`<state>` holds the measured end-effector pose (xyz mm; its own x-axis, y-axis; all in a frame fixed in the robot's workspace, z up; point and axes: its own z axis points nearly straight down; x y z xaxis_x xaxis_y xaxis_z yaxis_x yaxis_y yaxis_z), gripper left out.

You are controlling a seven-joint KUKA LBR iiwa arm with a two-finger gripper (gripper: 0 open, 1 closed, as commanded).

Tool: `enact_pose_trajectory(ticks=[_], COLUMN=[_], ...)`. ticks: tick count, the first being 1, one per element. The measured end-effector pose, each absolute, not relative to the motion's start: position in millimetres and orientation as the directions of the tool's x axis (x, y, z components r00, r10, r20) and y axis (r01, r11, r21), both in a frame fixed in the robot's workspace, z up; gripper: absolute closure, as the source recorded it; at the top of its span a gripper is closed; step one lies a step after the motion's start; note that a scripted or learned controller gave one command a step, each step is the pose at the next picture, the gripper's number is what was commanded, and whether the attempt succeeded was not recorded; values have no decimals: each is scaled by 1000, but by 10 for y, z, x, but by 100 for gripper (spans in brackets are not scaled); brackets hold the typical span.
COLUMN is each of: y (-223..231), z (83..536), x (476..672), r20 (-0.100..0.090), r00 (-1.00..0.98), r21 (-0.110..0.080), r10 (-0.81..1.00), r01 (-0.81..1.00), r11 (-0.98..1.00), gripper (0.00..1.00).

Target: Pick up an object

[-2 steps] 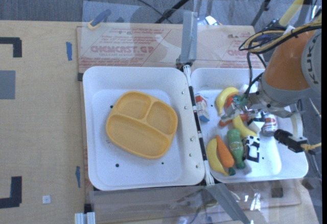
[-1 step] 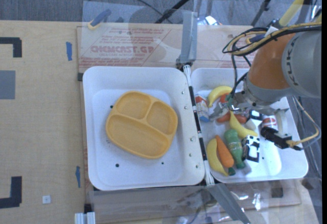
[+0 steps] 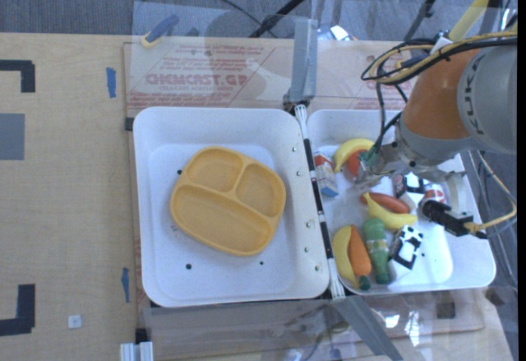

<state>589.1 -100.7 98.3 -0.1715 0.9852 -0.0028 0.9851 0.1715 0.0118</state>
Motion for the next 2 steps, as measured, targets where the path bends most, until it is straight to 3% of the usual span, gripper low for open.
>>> enact_pose_trajectory(ticks=[1,2], y=[-1158,-1314], z=[1367,877], x=[5723,5311], r20=[-1,3], r00=[12,169], r21=[2,5], r10=[1000,986], r01=[1000,986], r11=[-12,-169], gripper=[100,100])
